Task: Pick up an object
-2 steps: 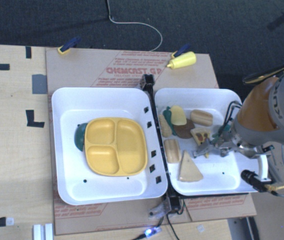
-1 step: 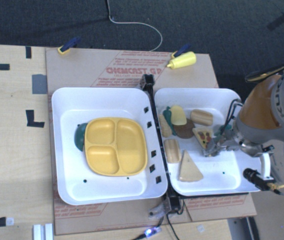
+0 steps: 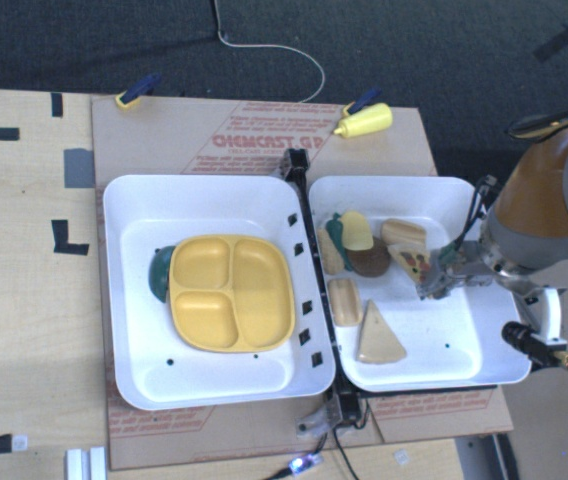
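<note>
grey gripper [image 3: 429, 286] low in right bin [image 3: 464, 363], beside tan block [image 3: 405, 240]; finger state impossible to tell; risks nudging crowded pieces, grasping nothing.

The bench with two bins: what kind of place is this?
Probably a robot grasping test bench: two white bins clamped on cardboard, a yellow divided plate and small toy-like pieces inside, an arm reaching in.

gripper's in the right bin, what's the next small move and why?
Probably a short nudge toward the tan block and then close. The gripper sits low in the right bin beside that block, nothing visibly between its fingers, and the wedge lies farther off.
</note>
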Motion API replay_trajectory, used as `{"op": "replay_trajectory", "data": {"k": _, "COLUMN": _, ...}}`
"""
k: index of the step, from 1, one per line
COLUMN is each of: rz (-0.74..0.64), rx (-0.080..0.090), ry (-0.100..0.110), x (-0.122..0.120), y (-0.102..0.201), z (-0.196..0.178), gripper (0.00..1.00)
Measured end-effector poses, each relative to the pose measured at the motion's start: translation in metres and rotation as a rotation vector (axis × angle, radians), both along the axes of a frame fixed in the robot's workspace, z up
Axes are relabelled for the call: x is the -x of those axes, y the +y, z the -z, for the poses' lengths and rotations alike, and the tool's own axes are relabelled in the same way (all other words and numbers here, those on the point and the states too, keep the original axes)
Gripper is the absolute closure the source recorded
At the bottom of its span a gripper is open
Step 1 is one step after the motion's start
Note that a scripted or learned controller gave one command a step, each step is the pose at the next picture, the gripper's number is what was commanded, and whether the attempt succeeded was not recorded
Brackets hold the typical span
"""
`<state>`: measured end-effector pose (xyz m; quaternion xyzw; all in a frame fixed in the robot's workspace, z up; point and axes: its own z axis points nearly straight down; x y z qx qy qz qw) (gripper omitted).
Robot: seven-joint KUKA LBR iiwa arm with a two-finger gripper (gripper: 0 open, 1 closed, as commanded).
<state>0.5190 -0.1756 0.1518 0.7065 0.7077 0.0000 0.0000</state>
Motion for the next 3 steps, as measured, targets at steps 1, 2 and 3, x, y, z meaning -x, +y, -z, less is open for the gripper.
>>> {"op": "replay_trajectory", "data": {"k": 1, "rz": 0.000, "rx": 0.001, "ry": -0.004, "x": 0.003, "y": -0.001, "z": -0.062, "gripper": 1.00}}
{"op": "replay_trajectory", "data": {"k": 2, "rz": 0.000, "rx": 0.000, "ry": 0.001, "x": 0.003, "y": 0.000, "z": -0.073, "gripper": 1.00}}
{"op": "replay_trajectory", "data": {"k": 3, "rz": -0.004, "rx": -0.001, "ry": 0.001, "x": -0.015, "y": 0.050, "z": -0.078, "gripper": 1.00}}
